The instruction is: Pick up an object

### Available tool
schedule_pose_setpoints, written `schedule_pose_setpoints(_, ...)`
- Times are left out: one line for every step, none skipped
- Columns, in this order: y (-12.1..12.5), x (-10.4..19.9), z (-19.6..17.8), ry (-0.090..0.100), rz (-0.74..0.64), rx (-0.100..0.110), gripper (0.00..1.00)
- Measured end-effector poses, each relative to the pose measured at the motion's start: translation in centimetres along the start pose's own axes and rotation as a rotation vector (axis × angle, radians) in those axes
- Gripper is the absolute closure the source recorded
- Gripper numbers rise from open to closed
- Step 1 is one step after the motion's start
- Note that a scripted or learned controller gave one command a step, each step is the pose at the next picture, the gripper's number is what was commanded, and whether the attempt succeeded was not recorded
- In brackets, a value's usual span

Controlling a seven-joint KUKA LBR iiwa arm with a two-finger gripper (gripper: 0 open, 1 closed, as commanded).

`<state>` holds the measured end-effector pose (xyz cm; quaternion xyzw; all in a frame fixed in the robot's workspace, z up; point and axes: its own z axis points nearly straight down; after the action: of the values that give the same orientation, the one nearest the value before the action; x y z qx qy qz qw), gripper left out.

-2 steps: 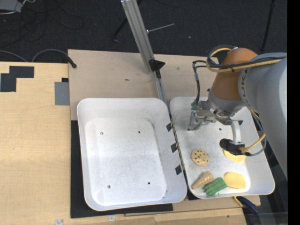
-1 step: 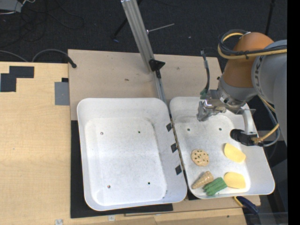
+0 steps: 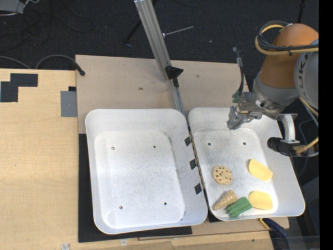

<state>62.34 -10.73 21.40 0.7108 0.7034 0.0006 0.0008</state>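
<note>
In the right bin (image 3: 221, 120) lie a round chocolate-chip cookie (image 3: 222, 175), a tan cone-shaped piece (image 3: 224, 200), a green leafy piece (image 3: 239, 207) and two yellow pieces (image 3: 259, 170) (image 3: 260, 200). My gripper (image 3: 237, 118) hangs over the far part of that bin, above and well back from the objects. Nothing shows between its fingers.
The left bin (image 3: 99, 124) sits beside the right one, joined by black clips (image 3: 193, 164). A slanted aluminium post (image 3: 154, 35) rises behind the bins. Black cables hang near the arm at the right.
</note>
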Motion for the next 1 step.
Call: schedule_pose_setpoints(0.03,-0.19,-2.73,0.0,-0.004,0.001,1.0)
